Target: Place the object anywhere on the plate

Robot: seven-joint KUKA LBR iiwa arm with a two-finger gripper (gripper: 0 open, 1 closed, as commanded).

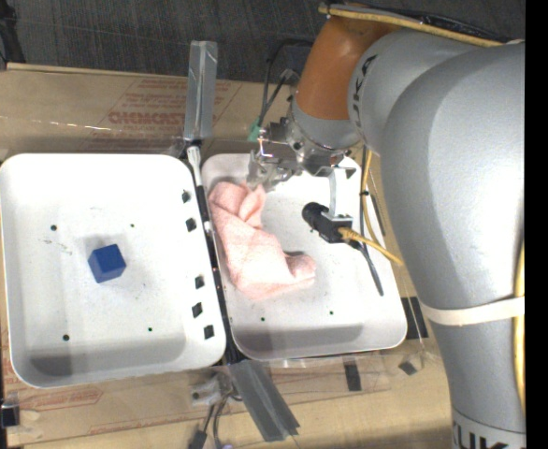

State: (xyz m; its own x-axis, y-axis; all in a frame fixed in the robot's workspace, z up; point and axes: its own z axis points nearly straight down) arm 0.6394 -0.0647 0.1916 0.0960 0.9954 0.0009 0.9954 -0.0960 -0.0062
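While hanging over the right bin (377,330), tool (266,171) meets pink cloth (253,241), grip unclear.

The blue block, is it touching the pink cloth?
Apart. The camera view shows the blue block alone in the left bin, while the pink cloth lies in the right bin, with the bin walls between them.
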